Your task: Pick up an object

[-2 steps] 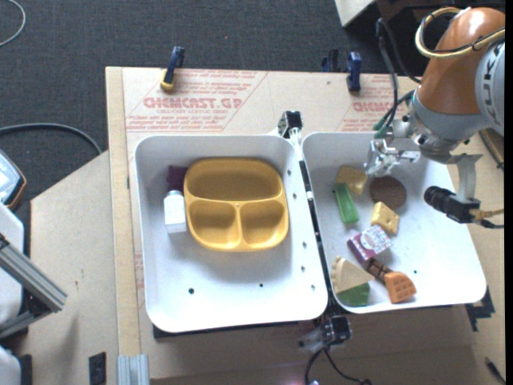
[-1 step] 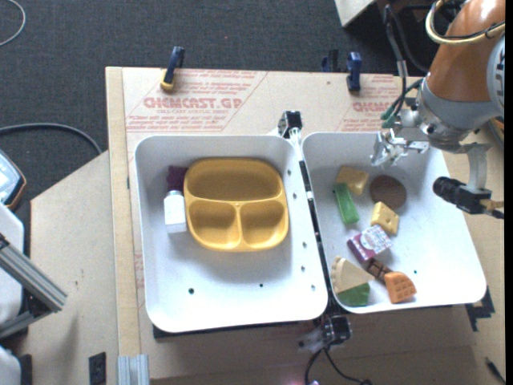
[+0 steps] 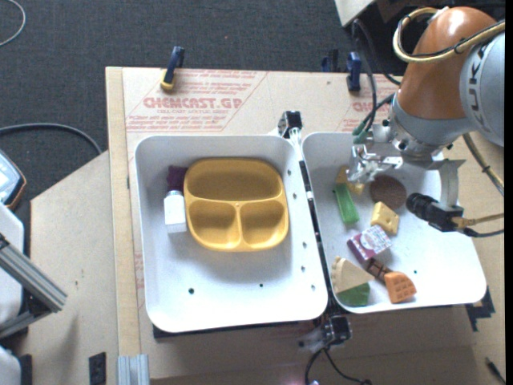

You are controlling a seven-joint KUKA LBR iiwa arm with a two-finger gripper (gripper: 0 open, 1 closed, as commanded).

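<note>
Here the gripper [image 3: 357, 169] hovers — green stick [image 3: 346, 205] just below.

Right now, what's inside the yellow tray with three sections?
Nothing that I can see: the yellow divided tray shows three bare sections. A small white bottle stands beside it. Whatever is beneath the tray is covered.

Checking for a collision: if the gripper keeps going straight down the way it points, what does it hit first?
Probably the green stick just below the gripper, or the small yellowish piece at its upper end; depth is unclear.

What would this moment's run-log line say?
arm: over right white bin | gripper: above green stick | grasp: unconfirmed | yellow divided tray: left bin
</note>
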